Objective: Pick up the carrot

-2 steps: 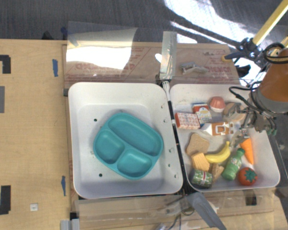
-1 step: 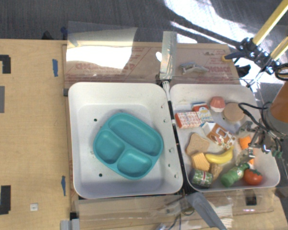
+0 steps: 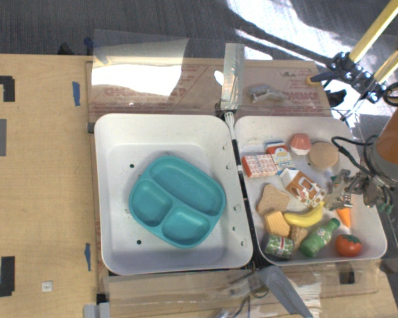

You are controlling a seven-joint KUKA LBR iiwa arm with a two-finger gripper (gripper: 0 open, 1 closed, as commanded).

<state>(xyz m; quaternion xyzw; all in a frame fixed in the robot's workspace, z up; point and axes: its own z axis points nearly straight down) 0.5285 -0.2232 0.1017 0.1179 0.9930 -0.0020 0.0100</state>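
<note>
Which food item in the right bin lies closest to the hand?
The carrot, the small orange piece right beside the hand; the tomato and banana lie farther off.

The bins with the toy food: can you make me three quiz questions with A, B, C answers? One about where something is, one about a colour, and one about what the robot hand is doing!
1. Where is the carrot?
A. In the right bin
B. On the teal tray
C. Outside both bins

2. What colour is the divided tray in the left bin?
A. Red
B. Teal
C. Yellow

3. Where is the hand at this moment?
A. Over the left bin
B. High up, away from the bench
C. Low in the right bin, just above the carrot

Answers:
1. A, the orange carrot lies near the right wall of the right bin, above the tomato.
2. B, the tray with three sections is teal.
3. C, the hand sits right at the carrot's top end, beside the banana.
</note>
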